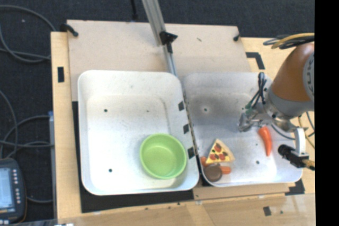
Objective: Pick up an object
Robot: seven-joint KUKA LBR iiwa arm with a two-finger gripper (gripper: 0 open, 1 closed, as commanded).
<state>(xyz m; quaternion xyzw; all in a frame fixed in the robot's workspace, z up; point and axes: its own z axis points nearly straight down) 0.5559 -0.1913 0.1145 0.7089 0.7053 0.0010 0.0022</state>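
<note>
My gripper (249, 123) hangs low over the right bin (212, 92), near its right side. An orange carrot (265, 141) lies just right of and below the fingertips, apart from them. Toward the bin's front sit a pizza slice toy (219, 152), a brown round piece (213, 172) and a small orange piece (226, 170). The arm's orange band (294, 74) sits above the wrist at the right edge. Nothing shows between the fingers.
A green bowl (163, 155) stands in the left bin (116, 108) near its front right corner. A slanted metal rail (152, 5) runs from the top down to the divide between the bins. Cables trail at the left of the bench.
</note>
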